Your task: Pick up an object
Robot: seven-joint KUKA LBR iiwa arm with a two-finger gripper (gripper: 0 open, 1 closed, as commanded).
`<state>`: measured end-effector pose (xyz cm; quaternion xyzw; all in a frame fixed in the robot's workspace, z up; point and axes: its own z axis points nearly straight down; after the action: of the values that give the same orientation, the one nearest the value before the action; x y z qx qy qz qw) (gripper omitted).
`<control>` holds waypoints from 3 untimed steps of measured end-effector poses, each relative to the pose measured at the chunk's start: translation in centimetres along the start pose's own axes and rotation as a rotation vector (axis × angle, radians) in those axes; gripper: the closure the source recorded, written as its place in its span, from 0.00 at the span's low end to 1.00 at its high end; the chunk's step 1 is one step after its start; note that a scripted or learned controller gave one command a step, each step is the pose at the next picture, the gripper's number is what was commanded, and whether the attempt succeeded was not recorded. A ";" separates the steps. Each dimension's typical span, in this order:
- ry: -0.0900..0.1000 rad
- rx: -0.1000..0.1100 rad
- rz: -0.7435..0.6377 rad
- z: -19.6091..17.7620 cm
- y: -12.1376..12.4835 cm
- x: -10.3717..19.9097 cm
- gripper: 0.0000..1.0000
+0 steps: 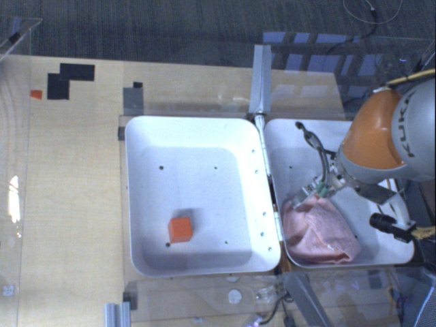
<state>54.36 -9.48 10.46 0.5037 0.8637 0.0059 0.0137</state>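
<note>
An orange cube lies in the left bin, toward its front left. A crumpled pink cloth fills the front part of the right bin. My gripper reaches down from the right, its tip at the upper edge of the pink cloth. The grey arm with its orange band hangs over the right bin's right half and hides that part of the floor.
A grey divider bar stands behind the gap between the bins. Black markers and a small orange tag sit on the wooden bench at far left. A cable loops over the right bin.
</note>
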 end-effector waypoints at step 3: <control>0.009 0.021 0.489 -8.2 1.0 2.7 0.00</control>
<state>53.69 -6.57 18.63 0.6980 0.7161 0.0024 0.0029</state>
